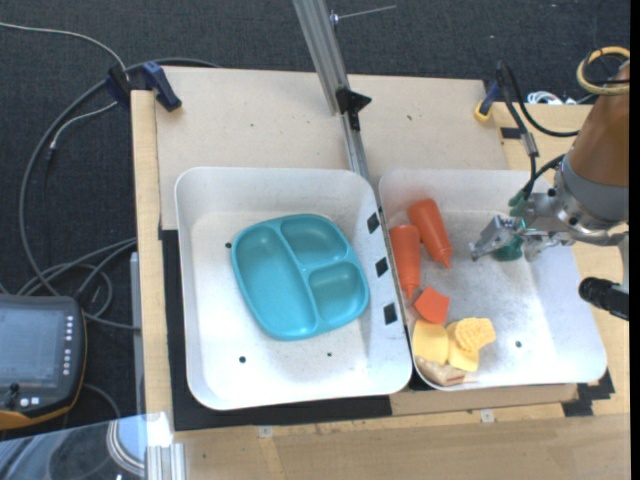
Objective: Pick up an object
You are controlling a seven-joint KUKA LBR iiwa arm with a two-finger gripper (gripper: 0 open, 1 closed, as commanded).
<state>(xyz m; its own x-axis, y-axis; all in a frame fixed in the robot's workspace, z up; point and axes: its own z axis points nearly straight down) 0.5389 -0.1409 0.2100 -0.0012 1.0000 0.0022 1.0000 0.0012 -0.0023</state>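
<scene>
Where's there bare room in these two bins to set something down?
Right bin: bare floor from the gripper down to the near rim. Its left side is crowded: two orange cylinders, an orange block and yellow pieces.
Left bin: the teal divided plate fills the middle, leaving a bare strip along the near wall.

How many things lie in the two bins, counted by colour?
Teal: 1, the divided plate in the left bin.
Orange: 3, two carrot-like pieces and one small block in the right bin.
Yellow: 2, pieces in the right bin.
Total: 6.
</scene>
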